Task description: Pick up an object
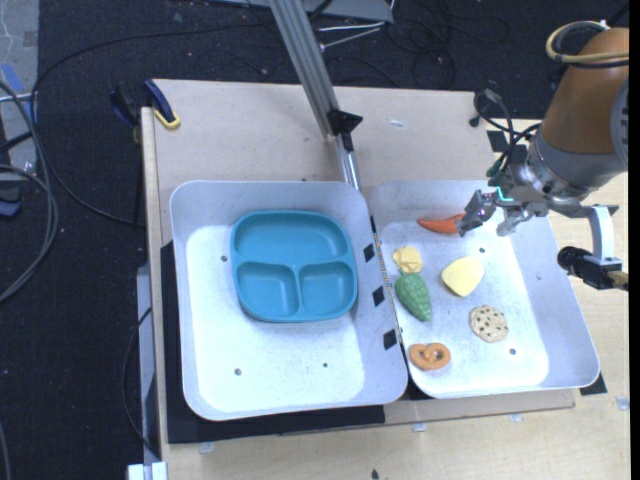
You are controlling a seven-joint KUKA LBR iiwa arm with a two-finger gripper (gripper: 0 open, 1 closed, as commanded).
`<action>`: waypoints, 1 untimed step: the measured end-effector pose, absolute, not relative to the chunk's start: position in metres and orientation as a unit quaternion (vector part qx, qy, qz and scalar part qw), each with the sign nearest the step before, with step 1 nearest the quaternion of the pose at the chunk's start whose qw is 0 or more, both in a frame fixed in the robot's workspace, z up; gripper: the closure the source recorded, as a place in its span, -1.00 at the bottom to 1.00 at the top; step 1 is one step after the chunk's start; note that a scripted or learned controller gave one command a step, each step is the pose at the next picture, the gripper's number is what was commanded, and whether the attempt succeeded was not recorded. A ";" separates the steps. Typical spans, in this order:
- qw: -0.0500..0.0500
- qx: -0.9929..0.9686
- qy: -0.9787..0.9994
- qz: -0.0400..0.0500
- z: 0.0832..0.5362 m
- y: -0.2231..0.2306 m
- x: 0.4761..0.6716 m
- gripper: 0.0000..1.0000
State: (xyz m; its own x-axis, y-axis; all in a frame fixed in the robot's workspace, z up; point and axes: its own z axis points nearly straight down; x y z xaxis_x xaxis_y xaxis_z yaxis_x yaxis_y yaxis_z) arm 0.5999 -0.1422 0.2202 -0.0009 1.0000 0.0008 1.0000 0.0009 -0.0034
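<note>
A grey arm with an orange band reaches in from the right over the right-hand white bin [560, 298], its end effector [497, 214] hanging above the bin's upper part, two dark fingers spread apart with nothing between them. Just to the left of the nearer finger lies an orange carrot-shaped toy [441, 224]; whether fingertip and toy touch cannot be told. The carrot lies flat near the bin's far edge, its long axis running almost left to right, the pointed tip toward the left bin and the thicker end toward the end effector.

Below the carrot the same bin holds a small yellow piece [407, 260], a green leafy toy [414, 297] just beneath it, a pale yellow wedge [463, 276] to their right, a speckled cookie [489, 323] and a brown pretzel [430, 356] near the front edge. The left white bin [200, 368] carries a blue divided plate [295, 266]. Both bins sit side by side on the light wooden surface [250, 128].
</note>
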 end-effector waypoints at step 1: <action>0.000 -0.707 -0.708 0.000 0.222 -0.142 0.601 -1.00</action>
State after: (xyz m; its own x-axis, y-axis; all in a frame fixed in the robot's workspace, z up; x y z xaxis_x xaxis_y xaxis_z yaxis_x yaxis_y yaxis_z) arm 0.6008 -0.1422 0.2216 -0.0013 1.0000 0.0003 1.0000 0.0013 -0.0002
